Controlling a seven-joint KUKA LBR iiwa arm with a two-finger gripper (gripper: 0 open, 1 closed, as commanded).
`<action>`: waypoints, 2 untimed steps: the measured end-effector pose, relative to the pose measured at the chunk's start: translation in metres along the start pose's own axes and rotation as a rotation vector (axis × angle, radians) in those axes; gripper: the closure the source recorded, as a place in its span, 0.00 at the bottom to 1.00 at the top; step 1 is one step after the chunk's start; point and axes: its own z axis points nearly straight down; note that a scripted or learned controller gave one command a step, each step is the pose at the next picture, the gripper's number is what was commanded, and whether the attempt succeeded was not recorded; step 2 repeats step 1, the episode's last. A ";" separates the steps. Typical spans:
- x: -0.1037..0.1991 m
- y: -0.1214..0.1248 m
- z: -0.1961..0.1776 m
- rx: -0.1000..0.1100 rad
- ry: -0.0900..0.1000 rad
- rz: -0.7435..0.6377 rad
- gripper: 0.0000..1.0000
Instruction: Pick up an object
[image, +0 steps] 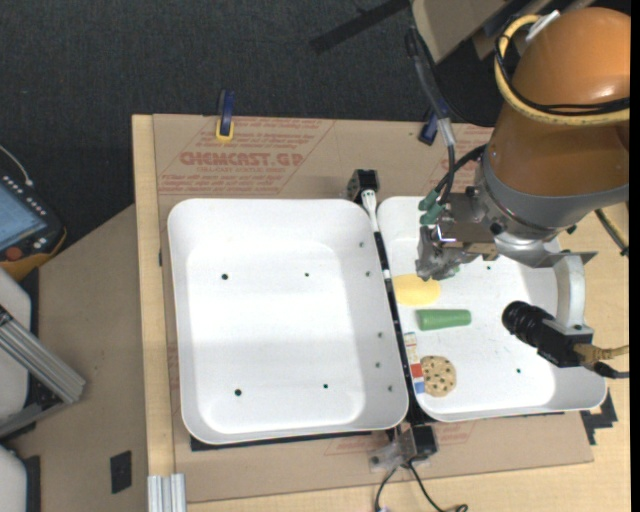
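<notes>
Gripper (437, 262): hangs low near left edge of right bin (500, 372), just above yellow lump (416, 291); open or closed, cannot tell.
Yellow lump: lies against bin's left edge, about midway along.
Green cylinder (443, 319): lies on its side just beside lump, toward front edge.
Cookie (437, 374): rests flat near front-left corner, beside small red-and-blue scrap (414, 368).
</notes>
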 end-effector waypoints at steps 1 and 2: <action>0.000 0.001 -0.010 -0.002 0.000 0.000 1.00; 0.000 0.001 -0.010 -0.002 0.000 0.000 1.00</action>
